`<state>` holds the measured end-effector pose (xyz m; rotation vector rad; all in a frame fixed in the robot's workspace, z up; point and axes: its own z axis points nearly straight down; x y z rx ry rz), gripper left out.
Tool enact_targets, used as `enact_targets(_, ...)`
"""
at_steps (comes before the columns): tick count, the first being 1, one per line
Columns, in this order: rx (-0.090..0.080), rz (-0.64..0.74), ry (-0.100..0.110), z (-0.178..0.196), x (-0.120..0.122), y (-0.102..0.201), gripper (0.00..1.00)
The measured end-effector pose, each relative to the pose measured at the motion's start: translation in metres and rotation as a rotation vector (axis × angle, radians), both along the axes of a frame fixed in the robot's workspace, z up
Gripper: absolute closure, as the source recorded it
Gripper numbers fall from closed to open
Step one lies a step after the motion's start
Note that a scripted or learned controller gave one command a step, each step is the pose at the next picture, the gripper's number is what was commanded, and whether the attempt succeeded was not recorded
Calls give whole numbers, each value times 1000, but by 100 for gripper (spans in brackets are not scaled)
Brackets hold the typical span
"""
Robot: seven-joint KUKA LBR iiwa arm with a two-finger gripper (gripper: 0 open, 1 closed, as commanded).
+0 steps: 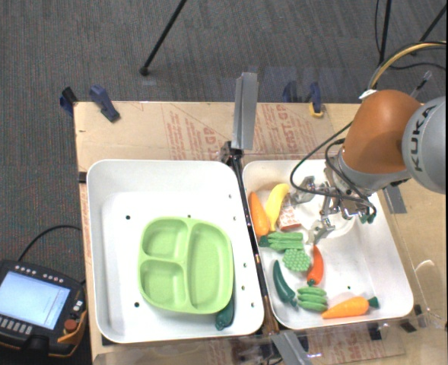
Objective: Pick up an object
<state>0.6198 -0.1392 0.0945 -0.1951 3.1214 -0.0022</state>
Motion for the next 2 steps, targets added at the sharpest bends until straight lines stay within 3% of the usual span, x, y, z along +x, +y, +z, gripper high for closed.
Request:
enact_targets(1,2,-219,0,-1,-85,28,0)
enact_targets(2,4,-321,9,-6,-116,25,0)
